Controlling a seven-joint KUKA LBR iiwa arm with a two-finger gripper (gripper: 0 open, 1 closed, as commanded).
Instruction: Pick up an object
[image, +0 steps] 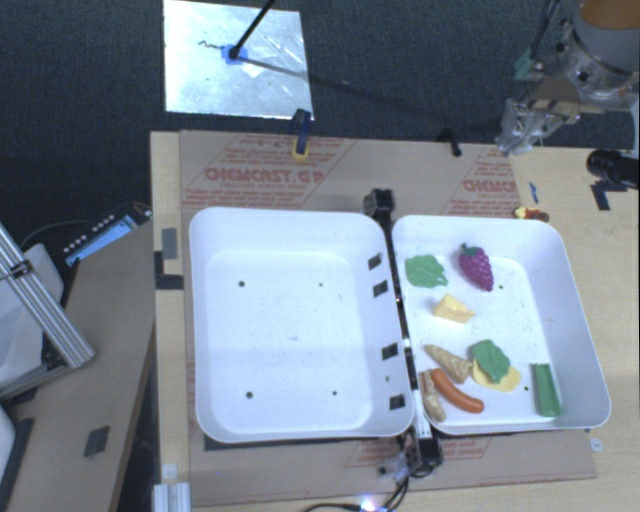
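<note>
Here, two shallow white bins sit side by side on a bench, seen from above at a slant. The left bin lies beside the right bin, their inner walls touching along a row of black clips. In the right bin, a green leaf lies near the back left, with purple grapes just beside it. A yellow wedge lies near the middle. Toward the front sit a tan piece, an orange sausage, a green-and-yellow piece, and a green stick by the right wall. The arm's gripper hangs at the top right, above the bench behind the right bin, well apart from everything in it. Whether it is wide or narrow cannot be told, and nothing can be seen in its grasp.
</note>
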